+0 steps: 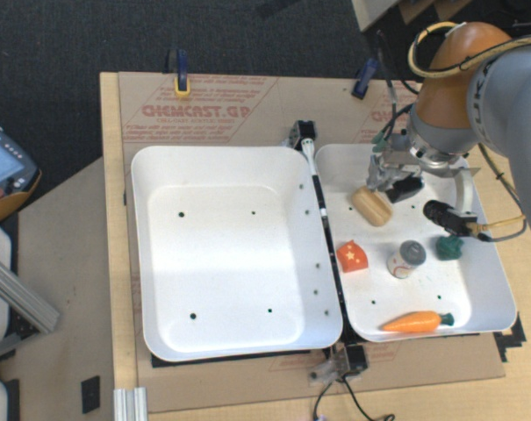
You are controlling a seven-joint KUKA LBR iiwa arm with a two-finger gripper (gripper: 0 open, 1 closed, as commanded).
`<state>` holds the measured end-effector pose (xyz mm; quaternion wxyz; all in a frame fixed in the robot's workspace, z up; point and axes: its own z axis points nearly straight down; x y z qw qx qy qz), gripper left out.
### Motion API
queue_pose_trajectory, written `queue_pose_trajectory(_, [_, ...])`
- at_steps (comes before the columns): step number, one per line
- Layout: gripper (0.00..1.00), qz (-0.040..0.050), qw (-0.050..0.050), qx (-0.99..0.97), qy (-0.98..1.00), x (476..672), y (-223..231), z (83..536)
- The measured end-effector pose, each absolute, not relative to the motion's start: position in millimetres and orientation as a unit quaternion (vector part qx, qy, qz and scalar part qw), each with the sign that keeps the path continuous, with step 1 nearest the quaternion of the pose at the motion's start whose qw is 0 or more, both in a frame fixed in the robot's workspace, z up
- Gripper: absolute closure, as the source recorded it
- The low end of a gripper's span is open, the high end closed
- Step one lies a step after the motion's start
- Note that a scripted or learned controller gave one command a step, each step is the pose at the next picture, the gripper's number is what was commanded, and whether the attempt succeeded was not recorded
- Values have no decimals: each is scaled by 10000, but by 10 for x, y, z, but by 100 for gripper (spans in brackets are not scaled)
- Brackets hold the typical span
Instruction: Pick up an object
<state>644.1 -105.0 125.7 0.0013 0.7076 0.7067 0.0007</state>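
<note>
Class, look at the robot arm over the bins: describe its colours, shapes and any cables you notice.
The arm is grey and rounded, with a broad orange band above the wrist. A thin yellowish cable loops beside the band. Below it sits a silver metal ring, then the small gripper in dark and pale parts, with thin wires running down to it.

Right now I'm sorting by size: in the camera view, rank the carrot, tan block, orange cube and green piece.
1. carrot
2. tan block
3. orange cube
4. green piece, though close to the cube
</note>
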Motion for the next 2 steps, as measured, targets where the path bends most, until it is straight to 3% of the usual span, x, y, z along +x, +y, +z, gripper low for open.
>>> queue_pose_trajectory(1, [100,71,76,7051,7091,6344,-623,3084])
queue_pose_trajectory(2, [100,10,20,7063,7079,6324,-645,3075])
